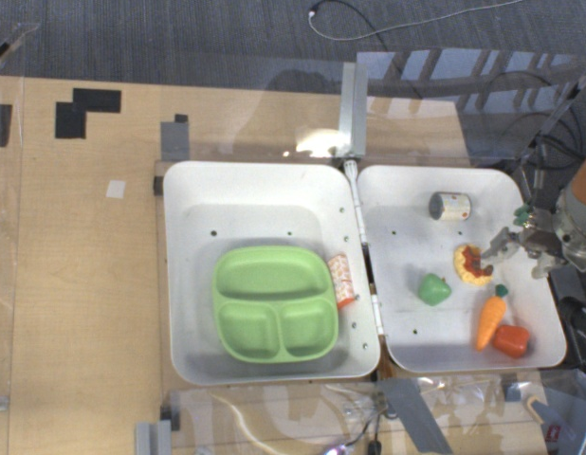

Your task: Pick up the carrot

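One red block (pixel 511 340) touches carrot (pixel 490 319).

My arm (pixel 582 202) is cut off by the right edge of the frame. My gripper (pixel 521 245) is too small to read. At lower right, the carrot (pixel 490 318) tip overlaps a red item (pixel 512 340), hiding part of it.

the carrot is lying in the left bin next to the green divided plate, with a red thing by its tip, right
Not quite. The carrot lies in the right bin, not the left one, as the camera view shows. The red thing does sit by its tip. The green divided plate is in the left bin, apart from the carrot.
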`<state>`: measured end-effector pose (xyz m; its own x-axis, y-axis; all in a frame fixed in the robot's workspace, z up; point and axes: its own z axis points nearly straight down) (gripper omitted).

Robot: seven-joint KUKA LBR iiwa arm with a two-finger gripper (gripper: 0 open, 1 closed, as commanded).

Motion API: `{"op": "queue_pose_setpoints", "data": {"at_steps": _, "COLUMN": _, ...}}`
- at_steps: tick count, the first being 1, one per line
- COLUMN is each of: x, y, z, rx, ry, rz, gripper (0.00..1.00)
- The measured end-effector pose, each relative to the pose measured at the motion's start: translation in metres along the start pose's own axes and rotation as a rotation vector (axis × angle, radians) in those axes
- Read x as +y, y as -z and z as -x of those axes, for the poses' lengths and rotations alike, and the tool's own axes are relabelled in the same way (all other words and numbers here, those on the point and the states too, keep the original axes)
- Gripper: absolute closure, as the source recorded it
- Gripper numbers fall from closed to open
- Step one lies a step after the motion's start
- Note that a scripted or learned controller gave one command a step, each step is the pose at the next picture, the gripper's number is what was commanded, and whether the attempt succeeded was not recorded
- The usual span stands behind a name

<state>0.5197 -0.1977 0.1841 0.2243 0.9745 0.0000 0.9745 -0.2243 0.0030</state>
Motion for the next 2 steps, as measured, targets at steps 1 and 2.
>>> {"op": "queue_pose_setpoints", "data": {"at_steps": 1, "x": 0.0000, "y": 0.0000, "z": 0.0000, "rx": 0.000, "ry": 0.000, "rz": 0.000, "gripper": 0.00}}
{"op": "queue_pose_setpoints", "data": {"at_steps": 2, "x": 0.0000, "y": 0.0000, "z": 0.0000, "rx": 0.000, "ry": 0.000, "rz": 0.000, "gripper": 0.00}}
